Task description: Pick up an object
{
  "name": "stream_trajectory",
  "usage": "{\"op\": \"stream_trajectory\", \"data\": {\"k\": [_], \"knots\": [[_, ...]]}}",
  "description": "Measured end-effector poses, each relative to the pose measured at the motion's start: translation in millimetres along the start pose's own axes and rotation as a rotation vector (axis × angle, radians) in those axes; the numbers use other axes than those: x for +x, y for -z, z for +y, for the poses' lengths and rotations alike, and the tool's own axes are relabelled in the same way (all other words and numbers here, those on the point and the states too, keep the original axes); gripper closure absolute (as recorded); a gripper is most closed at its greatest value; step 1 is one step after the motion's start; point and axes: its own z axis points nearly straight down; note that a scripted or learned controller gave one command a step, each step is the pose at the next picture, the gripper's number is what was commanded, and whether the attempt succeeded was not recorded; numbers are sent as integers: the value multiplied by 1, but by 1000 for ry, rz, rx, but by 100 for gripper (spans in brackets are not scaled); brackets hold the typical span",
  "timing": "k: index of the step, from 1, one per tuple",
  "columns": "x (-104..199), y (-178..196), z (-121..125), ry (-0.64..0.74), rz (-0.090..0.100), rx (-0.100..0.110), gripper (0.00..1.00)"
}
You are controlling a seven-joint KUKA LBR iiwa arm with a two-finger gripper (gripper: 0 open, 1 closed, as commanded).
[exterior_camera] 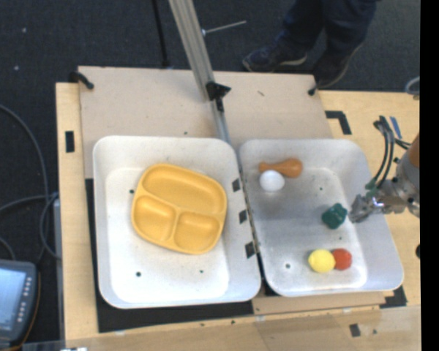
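floor (66,28): dark carpet | worktop (154,108): light wood | metal pole (194,42): slanted | black cables (14,189): left floor | person's legs (322,20): top right

Light wooden table (72,269) carries two shallow white plastic bins side by side, touching: left bin (117,284), right bin (380,269).

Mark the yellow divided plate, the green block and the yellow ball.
yellow divided plate (179,208): camera view, centre ridge of the plate.
green block (334,216): camera view, its top face.
yellow ball (321,261): camera view, middle of the ball.
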Motion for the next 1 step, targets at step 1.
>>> {"op": "stream_trajectory", "data": {"k": [1], "knots": [[58, 14, 14, 5, 4, 3, 100]]}}
